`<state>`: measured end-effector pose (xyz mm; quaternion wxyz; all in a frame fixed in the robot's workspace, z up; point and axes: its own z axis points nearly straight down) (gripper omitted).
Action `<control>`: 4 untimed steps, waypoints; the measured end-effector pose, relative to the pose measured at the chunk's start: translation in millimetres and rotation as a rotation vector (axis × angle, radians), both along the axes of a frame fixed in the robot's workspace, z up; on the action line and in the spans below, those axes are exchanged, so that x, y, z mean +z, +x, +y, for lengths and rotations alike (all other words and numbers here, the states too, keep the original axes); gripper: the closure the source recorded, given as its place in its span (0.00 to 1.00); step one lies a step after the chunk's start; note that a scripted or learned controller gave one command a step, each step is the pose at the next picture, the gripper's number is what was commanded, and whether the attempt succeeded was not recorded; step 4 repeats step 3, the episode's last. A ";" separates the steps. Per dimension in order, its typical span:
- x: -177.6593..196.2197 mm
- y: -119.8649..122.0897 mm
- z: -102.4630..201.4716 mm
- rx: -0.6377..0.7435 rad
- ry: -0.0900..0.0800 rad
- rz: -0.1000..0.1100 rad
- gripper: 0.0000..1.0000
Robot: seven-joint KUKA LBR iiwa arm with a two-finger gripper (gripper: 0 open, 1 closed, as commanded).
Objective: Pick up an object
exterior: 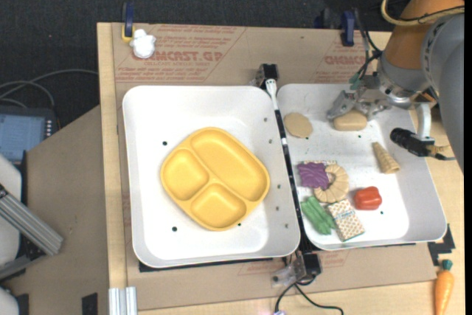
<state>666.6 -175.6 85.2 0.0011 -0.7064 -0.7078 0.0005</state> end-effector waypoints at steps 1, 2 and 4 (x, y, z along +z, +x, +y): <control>11.1 0.7 -1.0 0.000 -0.003 -0.003 1.00; 45.0 -69.0 42.8 -0.001 0.001 -0.001 1.00; 102.6 -117.6 109.3 0.004 0.004 -0.003 1.00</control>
